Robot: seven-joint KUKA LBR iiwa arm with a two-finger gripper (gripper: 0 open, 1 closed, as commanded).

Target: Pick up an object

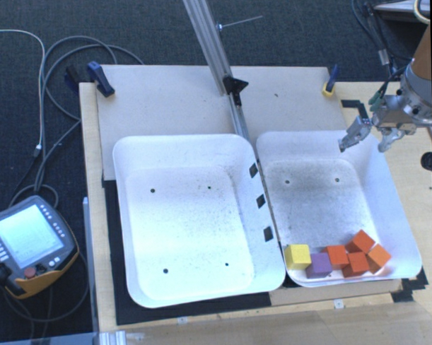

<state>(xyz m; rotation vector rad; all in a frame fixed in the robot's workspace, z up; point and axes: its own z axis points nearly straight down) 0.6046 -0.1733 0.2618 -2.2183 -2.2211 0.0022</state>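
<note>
The claw (366, 136) was seen spread open and holding nothing, poised above the far right edge of the right bin (312, 193). The approach step was judged to be in hand: nothing had yet been gripped. The blocks (346, 257) were clustered along the bin's near edge, well apart from the claw. A reach toward the near edge and a descent over one block, perhaps the yellow block (298, 255), would be called for.

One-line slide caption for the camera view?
Open pincer poised over the right bin's far edge, with yellow, purple and orange blocks clustered at its near edge; left bin alongside.
</note>
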